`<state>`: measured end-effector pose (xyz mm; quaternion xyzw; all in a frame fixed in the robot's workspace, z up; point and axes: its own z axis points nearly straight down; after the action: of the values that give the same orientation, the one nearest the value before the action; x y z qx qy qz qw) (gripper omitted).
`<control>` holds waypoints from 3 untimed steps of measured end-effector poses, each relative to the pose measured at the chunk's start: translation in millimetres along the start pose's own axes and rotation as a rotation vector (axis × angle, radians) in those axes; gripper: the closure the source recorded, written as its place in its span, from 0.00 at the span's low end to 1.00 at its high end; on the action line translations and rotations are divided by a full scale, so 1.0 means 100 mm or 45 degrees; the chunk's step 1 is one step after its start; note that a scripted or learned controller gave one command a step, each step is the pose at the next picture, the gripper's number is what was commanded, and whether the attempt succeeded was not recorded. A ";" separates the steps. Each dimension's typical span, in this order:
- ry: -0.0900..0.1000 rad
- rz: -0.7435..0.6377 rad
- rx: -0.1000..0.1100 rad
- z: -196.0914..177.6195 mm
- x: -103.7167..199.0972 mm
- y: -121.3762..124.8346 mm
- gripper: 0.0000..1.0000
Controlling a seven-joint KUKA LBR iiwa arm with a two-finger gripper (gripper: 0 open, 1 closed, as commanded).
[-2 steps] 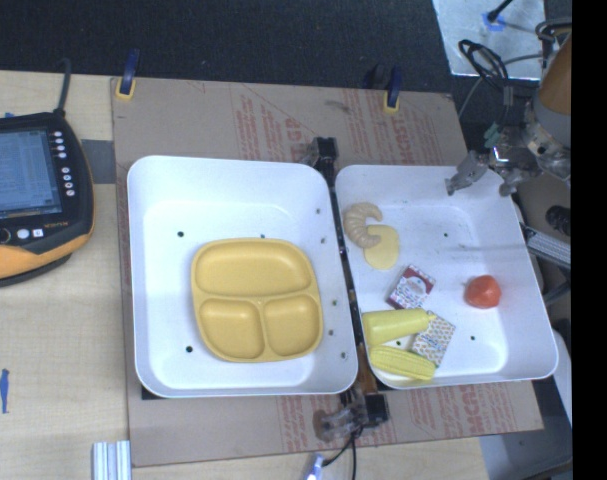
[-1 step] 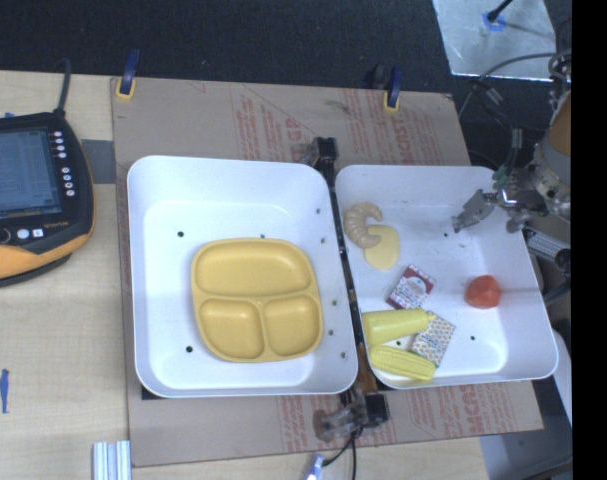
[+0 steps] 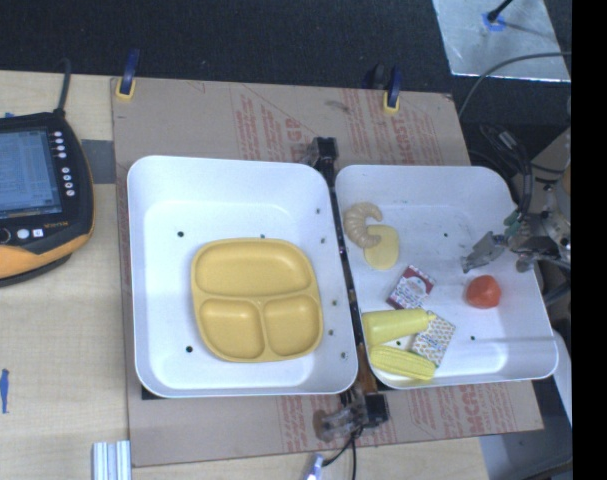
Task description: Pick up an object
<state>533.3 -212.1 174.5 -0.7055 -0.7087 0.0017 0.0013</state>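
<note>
The end effector [image 3: 480,258] is hovering inside the right bin [image 3: 453,183], its fingers spread and gripping nothing, just above-left of the red tomato [image 3: 483,291]. Judging by this, the approach is under way; next, descending and closing on the tomato. Further left of the tomato are lying a croissant [image 3: 361,220], corn cobs [image 3: 401,362] and packets [image 3: 411,289]. The left bin [image 3: 158,193] is holding a yellow divided plate [image 3: 255,298].

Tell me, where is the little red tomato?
In the camera view, the red tomato sits in the right bin, near its right edge, just below the gripper and right of the small red-and-white packet.
</note>
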 end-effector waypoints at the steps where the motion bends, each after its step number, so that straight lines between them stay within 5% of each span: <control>1: 0.001 -0.001 0.001 0.84 0.01 -0.33 0.00; 2: 0.001 0.000 -0.003 0.82 0.00 0.25 0.00; 3: 0.000 -0.003 0.000 0.83 0.00 -0.06 0.00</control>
<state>526.6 -211.7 91.5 -0.7047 -0.7095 0.0017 0.0014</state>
